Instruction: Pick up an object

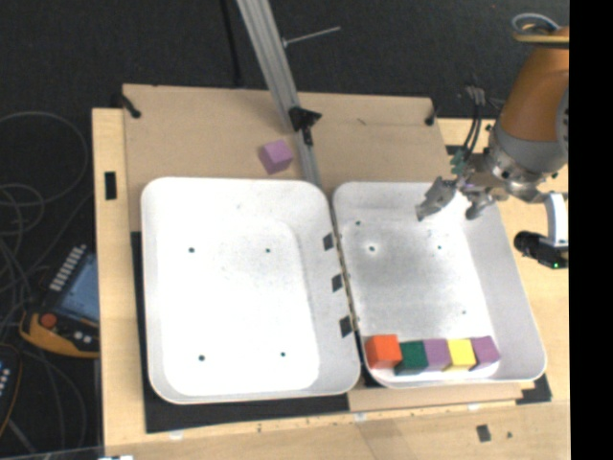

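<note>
**Claw up top, blocks down at the bottom, nothing grabbed yet**

The claw [452,199] hangs over the upper end of the right bin [421,266], fingers spread apart with nothing between them. So the pick isn't done; by the look of it, the whole job is left.

The blocks sit in a row along the bin's near wall: orange block [384,350], green block [413,356], purple block [437,353], yellow block [463,353], and another purple one at the right end [485,349]. They're touching side by side and tight to the rim, so there's little finger room there. One stray purple cube [276,156] lies on the worktop [383,113] outside the left bin [239,286]. Plenty of bare floor between claw and row, so the approach looks open.
</note>
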`<action>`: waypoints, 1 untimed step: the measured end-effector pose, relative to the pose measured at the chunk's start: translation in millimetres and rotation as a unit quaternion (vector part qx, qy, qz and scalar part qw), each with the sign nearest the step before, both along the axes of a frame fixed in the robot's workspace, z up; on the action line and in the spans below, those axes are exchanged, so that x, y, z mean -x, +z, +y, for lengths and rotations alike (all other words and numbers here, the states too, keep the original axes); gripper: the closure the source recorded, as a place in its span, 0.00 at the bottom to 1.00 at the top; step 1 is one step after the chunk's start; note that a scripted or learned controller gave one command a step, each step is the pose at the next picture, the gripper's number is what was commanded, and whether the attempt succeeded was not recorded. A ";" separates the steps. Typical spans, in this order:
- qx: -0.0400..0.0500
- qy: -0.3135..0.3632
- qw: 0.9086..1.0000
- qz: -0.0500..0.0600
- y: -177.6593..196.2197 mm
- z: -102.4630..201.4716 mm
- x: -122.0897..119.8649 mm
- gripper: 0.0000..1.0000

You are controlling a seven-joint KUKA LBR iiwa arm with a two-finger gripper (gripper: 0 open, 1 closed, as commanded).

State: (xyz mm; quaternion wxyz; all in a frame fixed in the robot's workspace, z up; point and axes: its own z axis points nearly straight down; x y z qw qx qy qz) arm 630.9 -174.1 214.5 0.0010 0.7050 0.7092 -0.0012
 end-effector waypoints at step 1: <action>-0.001 0.000 1.000 0.001 -23.2 31.0 30.2 0.00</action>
